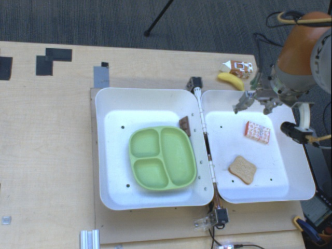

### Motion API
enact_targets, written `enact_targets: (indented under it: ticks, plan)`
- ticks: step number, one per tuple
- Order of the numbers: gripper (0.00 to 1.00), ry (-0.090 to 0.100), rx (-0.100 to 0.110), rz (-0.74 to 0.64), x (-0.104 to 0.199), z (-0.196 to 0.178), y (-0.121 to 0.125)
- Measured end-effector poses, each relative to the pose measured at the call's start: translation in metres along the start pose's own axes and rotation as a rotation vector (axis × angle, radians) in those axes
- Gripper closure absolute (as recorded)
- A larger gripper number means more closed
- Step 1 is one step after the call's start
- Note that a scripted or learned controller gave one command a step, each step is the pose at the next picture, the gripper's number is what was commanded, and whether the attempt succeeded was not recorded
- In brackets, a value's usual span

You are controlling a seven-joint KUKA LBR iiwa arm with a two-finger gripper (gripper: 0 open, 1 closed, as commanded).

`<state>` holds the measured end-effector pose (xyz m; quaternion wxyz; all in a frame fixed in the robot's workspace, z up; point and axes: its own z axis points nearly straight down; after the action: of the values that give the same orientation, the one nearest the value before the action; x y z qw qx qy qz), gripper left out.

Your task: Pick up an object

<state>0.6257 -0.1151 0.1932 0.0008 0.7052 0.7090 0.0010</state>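
In the right bin (296, 188) lie a red-and-white patterned packet (257, 132) near the back and a tan slice of bread (243, 169) toward the front. My gripper (255, 106) hangs over the bin's back edge, just above and behind the packet. Its two fingers are spread apart with nothing between them. A yellow banana (230, 80) and a small orange-and-white carton (239, 66) lie on the bench behind the right bin.
The left bin (111, 139) holds a green divided plate (162, 158) and a small brown piece (184, 123) by its right wall. A black clamp (195, 82) sits at the back where the bins meet. Cables run at the right edge.
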Motion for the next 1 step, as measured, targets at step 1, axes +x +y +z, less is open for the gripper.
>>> enact_targets:
  ticks: [1]
  plan:
    - [0.0, 0.001, 0.004, 0.004, 0.0041, 0.0612, -0.1391]
